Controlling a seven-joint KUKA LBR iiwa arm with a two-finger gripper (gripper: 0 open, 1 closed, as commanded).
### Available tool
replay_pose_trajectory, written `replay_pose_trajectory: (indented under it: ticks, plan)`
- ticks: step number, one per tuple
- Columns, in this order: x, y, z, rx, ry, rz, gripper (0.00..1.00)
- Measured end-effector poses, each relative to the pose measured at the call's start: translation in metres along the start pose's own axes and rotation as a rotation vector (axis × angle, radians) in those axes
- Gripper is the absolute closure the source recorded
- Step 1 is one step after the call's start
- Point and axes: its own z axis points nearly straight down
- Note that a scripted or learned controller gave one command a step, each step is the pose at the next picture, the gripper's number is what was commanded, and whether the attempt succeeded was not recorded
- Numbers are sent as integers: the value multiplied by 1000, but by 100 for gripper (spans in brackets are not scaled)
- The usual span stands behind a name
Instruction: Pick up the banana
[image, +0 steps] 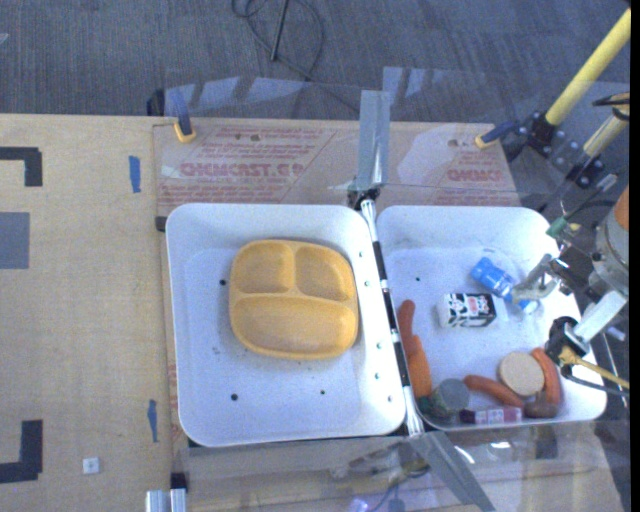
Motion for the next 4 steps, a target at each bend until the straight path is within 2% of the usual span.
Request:
replay_pose_trajectory:
  ticks: [1, 2, 3, 4]
  plan:
    - [7, 8, 174, 4, -1, 465, 0]
    - [7, 7, 165, 7, -2, 466, 100]
    - [91, -11, 79, 2, -1, 678, 100]
    - [116, -33, -88, 1, -1, 466, 100]
